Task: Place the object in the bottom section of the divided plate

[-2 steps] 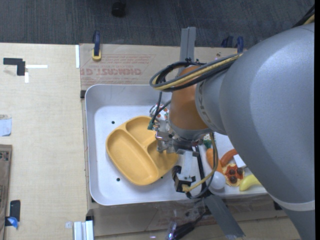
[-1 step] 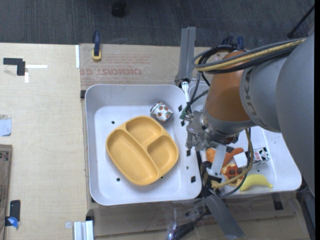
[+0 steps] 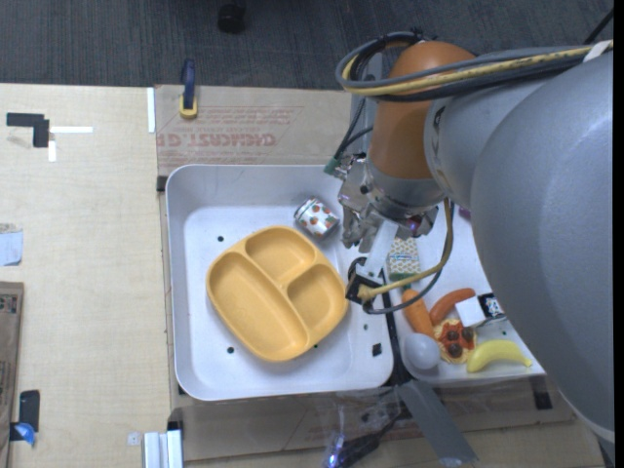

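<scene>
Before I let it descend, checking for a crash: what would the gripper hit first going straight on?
The gripper points down: likely the left bin's bare floor, beside the small speckled object and just off the yellow plate; depth is unclear here.

Dark grey carpet floor (image 3: 117, 27), black caster (image 3: 230, 18), pale wooden bench top (image 3: 78, 261), brown cardboard sheet (image 3: 253, 127), blue clamp (image 3: 187, 91)

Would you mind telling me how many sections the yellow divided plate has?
3. On the yellow divided plate: one large section at lower left, a smaller one at the top, another at the right. None looks hidden.
</scene>
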Robot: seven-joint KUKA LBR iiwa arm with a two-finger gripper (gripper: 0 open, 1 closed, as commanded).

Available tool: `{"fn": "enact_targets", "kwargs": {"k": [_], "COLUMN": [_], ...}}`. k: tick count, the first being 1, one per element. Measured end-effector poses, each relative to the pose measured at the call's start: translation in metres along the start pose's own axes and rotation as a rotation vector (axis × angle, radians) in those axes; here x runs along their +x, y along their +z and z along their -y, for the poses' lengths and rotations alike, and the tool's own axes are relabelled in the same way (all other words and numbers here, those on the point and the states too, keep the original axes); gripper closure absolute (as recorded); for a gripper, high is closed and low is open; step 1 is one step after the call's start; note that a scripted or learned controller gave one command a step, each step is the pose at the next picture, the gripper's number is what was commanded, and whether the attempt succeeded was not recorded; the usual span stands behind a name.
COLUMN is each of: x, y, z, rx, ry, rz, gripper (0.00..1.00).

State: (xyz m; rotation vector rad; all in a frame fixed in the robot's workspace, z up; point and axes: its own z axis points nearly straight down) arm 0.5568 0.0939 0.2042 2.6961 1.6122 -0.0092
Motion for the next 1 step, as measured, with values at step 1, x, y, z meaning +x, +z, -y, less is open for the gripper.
{"fn": "enact_targets", "kwargs": {"k": [1], "x": [0.0], "y": [0.0], "z": [0.0], "rx": [0.0], "ry": [0.0], "rz": [0.0], "gripper": [0.0]}}
